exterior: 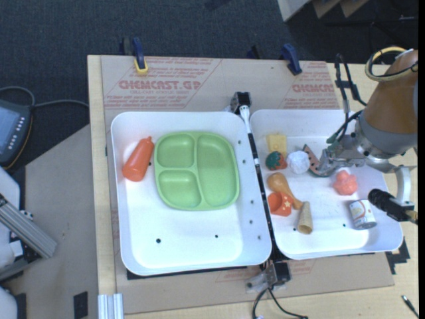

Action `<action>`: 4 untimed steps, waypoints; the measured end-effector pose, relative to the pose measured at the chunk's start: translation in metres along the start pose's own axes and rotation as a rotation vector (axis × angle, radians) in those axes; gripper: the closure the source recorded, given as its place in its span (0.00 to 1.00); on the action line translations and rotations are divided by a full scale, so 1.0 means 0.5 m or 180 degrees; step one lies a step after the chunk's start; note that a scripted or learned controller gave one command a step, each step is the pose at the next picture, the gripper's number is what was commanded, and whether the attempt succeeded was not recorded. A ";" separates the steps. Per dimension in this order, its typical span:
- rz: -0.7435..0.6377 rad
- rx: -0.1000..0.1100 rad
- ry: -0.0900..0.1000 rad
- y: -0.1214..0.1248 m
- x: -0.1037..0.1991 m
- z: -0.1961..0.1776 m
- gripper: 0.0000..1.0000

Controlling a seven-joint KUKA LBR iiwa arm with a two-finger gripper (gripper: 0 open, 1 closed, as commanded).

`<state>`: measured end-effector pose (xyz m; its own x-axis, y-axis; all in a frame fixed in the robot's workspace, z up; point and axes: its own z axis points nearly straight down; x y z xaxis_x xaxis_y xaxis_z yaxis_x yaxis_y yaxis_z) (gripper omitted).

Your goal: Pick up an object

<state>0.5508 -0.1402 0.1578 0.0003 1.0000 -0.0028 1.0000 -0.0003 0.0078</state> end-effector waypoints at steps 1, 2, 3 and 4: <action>0.0003 0.0002 -0.0001 -0.002 -0.022 -0.107 1.00; -0.0003 0.0009 0.0004 0.000 -0.022 -0.137 1.00; -0.0017 0.0011 0.0007 0.073 0.052 -0.120 1.00; -0.0016 0.0013 0.0009 0.118 0.133 -0.114 1.00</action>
